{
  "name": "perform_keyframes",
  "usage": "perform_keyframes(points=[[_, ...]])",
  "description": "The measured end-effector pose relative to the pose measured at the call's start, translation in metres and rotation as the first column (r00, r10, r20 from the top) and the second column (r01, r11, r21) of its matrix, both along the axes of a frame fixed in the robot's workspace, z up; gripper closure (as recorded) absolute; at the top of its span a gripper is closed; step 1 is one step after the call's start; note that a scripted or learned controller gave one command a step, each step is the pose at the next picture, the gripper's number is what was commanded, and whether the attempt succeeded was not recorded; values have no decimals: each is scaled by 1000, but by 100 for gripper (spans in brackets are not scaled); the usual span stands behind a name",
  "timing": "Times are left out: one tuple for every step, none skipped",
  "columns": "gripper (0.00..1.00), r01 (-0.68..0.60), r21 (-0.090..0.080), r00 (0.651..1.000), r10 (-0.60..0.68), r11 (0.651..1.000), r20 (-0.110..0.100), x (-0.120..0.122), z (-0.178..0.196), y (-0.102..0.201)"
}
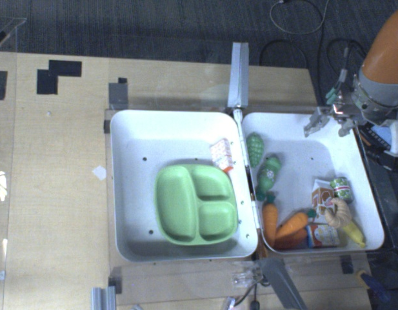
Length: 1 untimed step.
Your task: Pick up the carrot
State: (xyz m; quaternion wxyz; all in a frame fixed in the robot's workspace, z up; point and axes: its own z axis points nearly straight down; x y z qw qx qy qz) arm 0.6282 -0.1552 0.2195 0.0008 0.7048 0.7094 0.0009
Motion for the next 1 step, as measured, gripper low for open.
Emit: perform_keyframes(points=[[0,200,0,980,-200,980,0,-24,-17,-50]])
